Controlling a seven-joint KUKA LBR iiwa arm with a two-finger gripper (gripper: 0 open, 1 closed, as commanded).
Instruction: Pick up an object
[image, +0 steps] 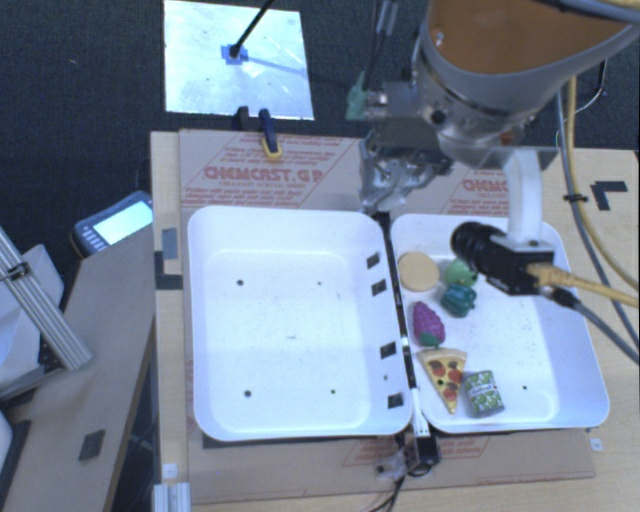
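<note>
Objects for picking lie in the right bin (570, 400), the white tray in the lower right of the frame, all gathered along its left side near the divider. Going by size: the counter (170, 330) spans the middle of the frame, with a printed cardboard sheet (260, 175) laid over it under the trays. The left bin (290, 320) sits in the centre, bare white with a few small dark holes. My arm (500, 60) fills the upper right, grey with its orange band at the top edge, and yellow and grey cables (590, 290) trail off to the right. A black cylindrical unit on a white bracket (500, 255) hangs over the upper part of the right bin.

My claw (385, 195) is at the top centre, above the far rim where the two bins meet; whether it is wide or narrow I cannot tell from here, and it is well apart from every object.

Then the small things, top to bottom: a round tan cookie-like disc (418, 270), a green toy (459, 272) just beside it, a teal toy (458, 299) touching below that, a purple grape bunch (428, 323), a pizza slice (445, 372), and a small green box (484, 393) just beside the slice.
</note>
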